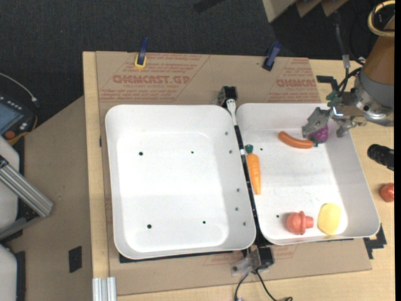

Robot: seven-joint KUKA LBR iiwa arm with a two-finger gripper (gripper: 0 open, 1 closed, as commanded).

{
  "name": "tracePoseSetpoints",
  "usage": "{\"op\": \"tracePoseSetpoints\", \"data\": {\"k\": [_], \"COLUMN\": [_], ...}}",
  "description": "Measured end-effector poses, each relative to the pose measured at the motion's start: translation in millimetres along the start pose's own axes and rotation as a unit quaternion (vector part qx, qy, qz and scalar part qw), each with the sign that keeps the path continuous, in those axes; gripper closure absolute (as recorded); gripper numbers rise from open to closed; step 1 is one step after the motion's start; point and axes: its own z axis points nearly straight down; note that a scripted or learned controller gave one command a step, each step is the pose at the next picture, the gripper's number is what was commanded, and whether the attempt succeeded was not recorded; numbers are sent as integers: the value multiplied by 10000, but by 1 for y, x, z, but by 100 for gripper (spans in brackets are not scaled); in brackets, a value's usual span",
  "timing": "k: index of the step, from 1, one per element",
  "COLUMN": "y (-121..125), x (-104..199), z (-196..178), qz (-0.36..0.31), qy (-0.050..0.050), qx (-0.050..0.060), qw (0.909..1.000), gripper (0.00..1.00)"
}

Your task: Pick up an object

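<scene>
Right bin: purple object between hand.

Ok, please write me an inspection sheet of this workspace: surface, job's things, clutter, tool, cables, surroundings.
Surface: brown board carrying left bin and right bin, side by side.
Job's things: all in right bin: carrot along its left wall, orange sausage-shaped item and purple item near the tool, red item and yellow item at the near edge.
Clutter: small orange-red item outside the right bin, on the right.
Tool: tool low over the purple item; a grasp cannot be judged.
Cables: cable from the clamp at the near edge.
Surroundings: blue clamps on the far edge; dark carpet.
</scene>
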Motion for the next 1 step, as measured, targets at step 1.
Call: {"op": "tracePoseSetpoints", "data": {"k": [1], "y": [-53], "x": [-44], "z": [-76], "qz": [26], "qy": [-29], "qx": [-45], "qw": [10000], "gripper": [0]}}
